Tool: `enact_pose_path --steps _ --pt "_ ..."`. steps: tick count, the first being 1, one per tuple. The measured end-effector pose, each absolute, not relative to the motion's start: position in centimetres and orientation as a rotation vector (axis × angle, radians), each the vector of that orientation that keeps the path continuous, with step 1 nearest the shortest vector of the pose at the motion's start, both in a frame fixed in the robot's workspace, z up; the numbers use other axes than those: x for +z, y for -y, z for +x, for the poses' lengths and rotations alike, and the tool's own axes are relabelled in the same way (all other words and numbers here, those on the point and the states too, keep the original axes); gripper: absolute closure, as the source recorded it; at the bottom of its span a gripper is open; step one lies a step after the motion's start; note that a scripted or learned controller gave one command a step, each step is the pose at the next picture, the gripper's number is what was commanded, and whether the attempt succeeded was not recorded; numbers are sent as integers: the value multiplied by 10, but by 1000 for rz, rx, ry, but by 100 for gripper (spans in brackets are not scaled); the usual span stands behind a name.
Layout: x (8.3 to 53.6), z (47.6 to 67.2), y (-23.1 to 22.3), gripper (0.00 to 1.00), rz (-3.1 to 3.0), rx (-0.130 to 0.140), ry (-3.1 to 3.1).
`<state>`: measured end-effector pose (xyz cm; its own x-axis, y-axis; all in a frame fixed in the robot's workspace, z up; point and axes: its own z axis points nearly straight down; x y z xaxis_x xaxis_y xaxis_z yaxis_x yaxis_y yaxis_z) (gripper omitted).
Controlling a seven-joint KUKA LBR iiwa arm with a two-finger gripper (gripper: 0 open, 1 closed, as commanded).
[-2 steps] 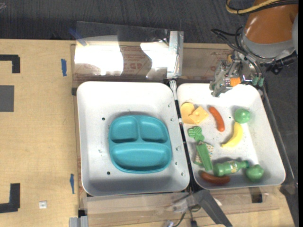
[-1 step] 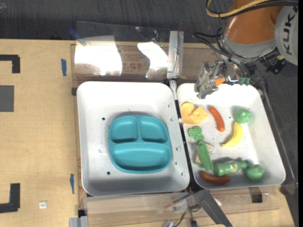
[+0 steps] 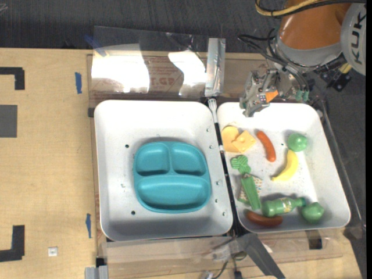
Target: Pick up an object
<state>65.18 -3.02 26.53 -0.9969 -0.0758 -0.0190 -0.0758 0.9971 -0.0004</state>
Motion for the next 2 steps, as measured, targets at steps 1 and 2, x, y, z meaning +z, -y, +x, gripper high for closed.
enact_pose_path --steps 1,2 --pt "263 668 21 100 -273 0 -3121" --pt "279 668 18 100 -499 -1 -3091"
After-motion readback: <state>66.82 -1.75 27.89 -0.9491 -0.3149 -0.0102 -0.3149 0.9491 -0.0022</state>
